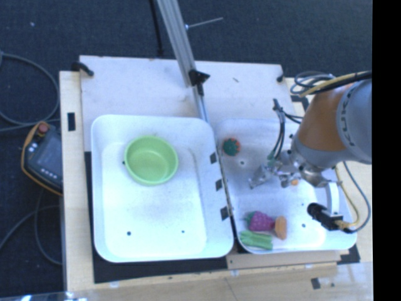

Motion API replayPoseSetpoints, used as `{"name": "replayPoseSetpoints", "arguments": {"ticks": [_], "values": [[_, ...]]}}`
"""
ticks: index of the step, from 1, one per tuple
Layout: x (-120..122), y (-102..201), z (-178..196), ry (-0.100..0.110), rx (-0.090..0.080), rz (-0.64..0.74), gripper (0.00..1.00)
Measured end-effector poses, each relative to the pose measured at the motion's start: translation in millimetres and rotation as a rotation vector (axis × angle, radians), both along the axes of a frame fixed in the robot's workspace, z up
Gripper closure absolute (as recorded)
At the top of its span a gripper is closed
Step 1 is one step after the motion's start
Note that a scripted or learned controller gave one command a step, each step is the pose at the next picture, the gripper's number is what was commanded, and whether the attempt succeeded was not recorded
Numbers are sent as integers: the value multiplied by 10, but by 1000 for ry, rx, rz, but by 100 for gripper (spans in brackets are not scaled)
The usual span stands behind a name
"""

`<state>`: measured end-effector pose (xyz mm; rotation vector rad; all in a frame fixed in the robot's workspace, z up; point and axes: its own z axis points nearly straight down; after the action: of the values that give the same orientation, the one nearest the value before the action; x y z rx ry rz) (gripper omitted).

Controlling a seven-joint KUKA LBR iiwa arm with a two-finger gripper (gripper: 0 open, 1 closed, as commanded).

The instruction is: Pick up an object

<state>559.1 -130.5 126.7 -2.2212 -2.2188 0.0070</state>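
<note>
The end effector hovers in the right bin. I cannot tell its grip. The ball lies near, up-left.

I can't make out the claw fingers, too small and blurred. My arm covers part of the right bin, and the frame edge cuts its upper links.
</note>
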Motion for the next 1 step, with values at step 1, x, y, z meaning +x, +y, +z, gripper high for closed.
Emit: {"name": "replayPoseSetpoints", "arguments": {"ticks": [1], "values": [[-2,-16,-270,-3,-1,0,0]]}}
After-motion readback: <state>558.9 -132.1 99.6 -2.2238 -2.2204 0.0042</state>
